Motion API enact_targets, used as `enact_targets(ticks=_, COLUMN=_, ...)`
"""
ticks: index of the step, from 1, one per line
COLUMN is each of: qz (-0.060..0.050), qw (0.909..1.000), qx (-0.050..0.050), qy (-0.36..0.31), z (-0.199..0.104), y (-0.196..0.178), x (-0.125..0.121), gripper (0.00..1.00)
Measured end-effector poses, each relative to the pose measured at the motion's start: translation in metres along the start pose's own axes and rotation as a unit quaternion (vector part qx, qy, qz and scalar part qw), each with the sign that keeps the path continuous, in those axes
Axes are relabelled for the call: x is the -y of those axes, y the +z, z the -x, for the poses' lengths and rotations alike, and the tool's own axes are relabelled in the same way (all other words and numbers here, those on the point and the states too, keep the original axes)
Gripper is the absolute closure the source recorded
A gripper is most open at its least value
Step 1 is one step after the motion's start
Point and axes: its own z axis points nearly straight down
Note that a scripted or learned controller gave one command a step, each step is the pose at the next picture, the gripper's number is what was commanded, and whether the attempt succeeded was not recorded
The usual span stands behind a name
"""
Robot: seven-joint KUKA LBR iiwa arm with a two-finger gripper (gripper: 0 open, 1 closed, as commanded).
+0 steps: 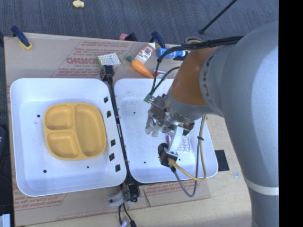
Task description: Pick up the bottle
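1. End effector (155, 124) hangs low over the middle of the right bin (137, 170) in the camera view, the grey arm crossing in from the right. The wrist hides its grasping end, so whether it is open or closed cannot be told, and nothing can be seen held in it.
2. What looks like the bottle (145, 52), small, white with an orange label, lies outside both bins on the cardboard-covered bench (52, 56), just past the right bin's far rim. From the end effector it sits toward the top of the view and slightly left, well apart.
3. Its long axis runs on a slant, lower left to upper right. An orange piece (141, 68) lies just beside it, between bottle and rim.
4. Left bin (21, 174) holds a yellow divided tray (75, 130), well clear of the arm.
5. Judged from this, the pick has not begun. The coming move would have to carry the end effector up over the far rim and turn it across that slanted axis.
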Motion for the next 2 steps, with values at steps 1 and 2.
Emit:
enact_targets(ticks=1, qz=0.002, qw=0.9977, qx=0.0, qy=-0.068, z=0.009, y=-0.016, x=0.037, gripper=1.0)
enact_targets(ticks=2, qz=0.001, qw=0.9973, qx=0.0, qy=0.074, z=-0.04, y=0.01, x=0.056, gripper=1.0)
